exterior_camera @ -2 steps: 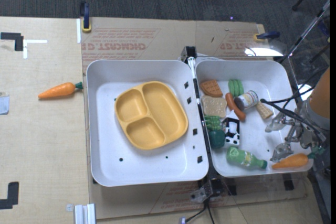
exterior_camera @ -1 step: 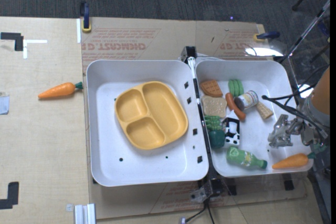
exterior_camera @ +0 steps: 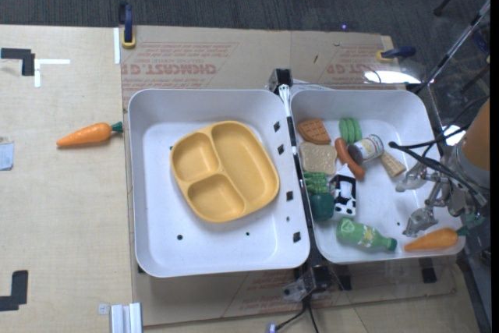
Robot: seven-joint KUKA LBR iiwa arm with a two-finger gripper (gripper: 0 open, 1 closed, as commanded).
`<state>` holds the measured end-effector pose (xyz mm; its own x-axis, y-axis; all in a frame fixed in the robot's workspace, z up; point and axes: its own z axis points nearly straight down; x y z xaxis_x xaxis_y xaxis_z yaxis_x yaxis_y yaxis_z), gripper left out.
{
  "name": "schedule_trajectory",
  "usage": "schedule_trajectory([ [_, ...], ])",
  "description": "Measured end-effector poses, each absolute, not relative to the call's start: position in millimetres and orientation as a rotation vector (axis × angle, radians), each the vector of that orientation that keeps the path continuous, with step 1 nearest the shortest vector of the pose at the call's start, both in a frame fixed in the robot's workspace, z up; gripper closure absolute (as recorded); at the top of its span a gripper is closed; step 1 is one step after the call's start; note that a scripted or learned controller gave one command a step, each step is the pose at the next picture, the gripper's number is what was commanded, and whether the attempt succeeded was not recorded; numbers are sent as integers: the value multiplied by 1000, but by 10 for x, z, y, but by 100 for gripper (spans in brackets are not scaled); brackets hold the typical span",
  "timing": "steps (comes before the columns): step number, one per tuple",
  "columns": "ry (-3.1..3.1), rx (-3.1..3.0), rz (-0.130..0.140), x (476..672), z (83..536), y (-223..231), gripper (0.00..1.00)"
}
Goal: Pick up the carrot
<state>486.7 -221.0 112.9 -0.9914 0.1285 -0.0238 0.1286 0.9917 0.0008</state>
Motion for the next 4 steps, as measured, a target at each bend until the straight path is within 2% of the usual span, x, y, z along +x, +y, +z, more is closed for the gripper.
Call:
schedule_trajectory([
  [1,3111,-279,-1,4843,959,-2191,0],
  [2,3106,-269,-5,4868,1054,-2196,100],
  [3,3063,-656,-1,4920,1295,-1604,100],
  [4,3063,-657,-1,4919,1295,-1606,0],
])
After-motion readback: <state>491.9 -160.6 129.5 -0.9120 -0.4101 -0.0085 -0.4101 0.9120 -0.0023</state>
